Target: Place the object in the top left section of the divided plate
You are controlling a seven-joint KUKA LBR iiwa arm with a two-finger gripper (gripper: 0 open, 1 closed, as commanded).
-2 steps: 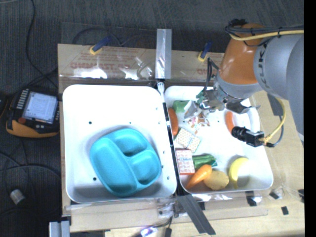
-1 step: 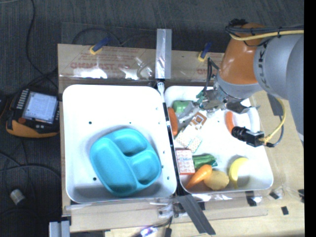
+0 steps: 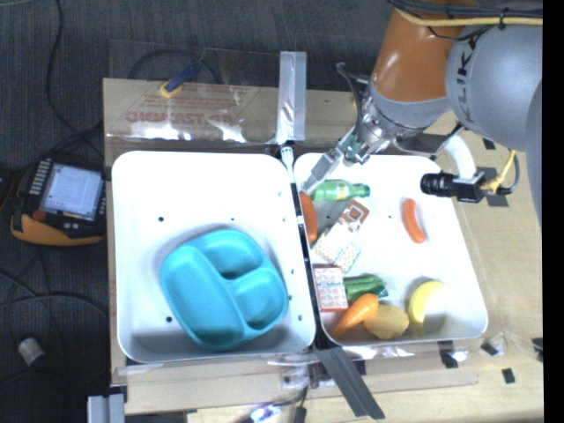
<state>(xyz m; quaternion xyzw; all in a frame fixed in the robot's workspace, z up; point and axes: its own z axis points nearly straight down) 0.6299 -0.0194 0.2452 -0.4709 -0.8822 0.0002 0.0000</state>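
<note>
A light blue divided plate [image 3: 201,291] lies in the left bin [image 3: 141,183], tilted, with nothing in its three sections. My gripper [image 3: 324,169] hangs at the top left corner of the right bin [image 3: 458,263], close to the wall between the bins. Just below it a green bottle [image 3: 340,190] lies on its side, and I see nothing held in the gripper. An orange-red sausage [image 3: 307,217] rests against the dividing wall under the bottle.
The right bin also holds a small carton [image 3: 353,214], a blister pack [image 3: 339,253], a red-and-white box [image 3: 329,288], a green vegetable [image 3: 365,285], a carrot [image 3: 353,313], a potato [image 3: 387,322], a banana [image 3: 423,300] and a red sausage [image 3: 412,220].
</note>
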